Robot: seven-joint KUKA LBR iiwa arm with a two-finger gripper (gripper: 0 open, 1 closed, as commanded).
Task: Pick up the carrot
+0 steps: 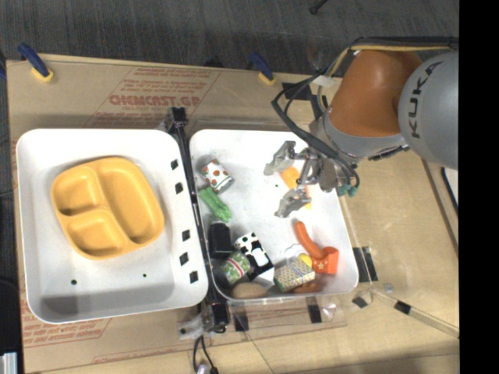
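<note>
In the camera view, the grey arm with its orange band comes in from the right, and its claw hangs over the upper right part of the right bin. The two fingers of the claw stand apart, one at the top and one lower, and nothing sits between them. A small yellow-orange piece lies on the bin floor just beside the fingers, partly hidden by the wrist.

The carrot lies in the right bin below the claw, apart from it. It is tilted, and its lower end touches an orange-red block near the right wall of the bin. Left of this block is a small patterned box. Further left are a black-and-white object, a green can and a dark item against the left wall. A green vegetable lies above them, and a small red-and-white can is near the top left of this bin.

The left bin holds a yellow divided plate. Both bins stand on the table, which is covered with brown cardboard.
</note>
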